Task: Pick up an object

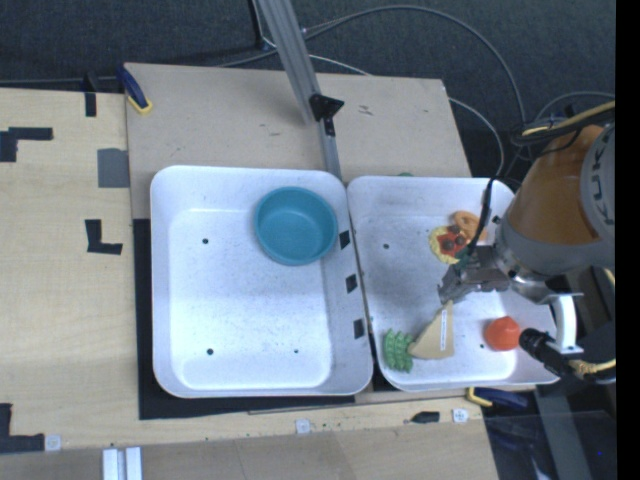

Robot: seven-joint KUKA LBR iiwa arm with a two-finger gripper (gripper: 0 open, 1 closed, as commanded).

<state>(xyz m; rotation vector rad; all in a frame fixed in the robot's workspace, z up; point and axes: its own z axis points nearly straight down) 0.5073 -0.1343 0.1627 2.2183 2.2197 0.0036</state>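
Camera view: two white bins [180, 268] on a tan bench [60, 298]; fingers [455, 290] state unclear, dark floor [100, 18].

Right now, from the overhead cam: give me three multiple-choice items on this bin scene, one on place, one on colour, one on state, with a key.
1. Where is the round blue plastic bowl?
A. left white bin
B. right white bin
C. on the bench

2. What colour is the small round object near the right bin's front corner?
A. green
B. red-orange
C. blue

3. The cream wedge-shaped piece is
A. in the bowl
B. lying on the bin floor
C. lifted clear

Key: A, it sits at the left bin's back; B, red-orange plainly shows; B, it lies below the hand.
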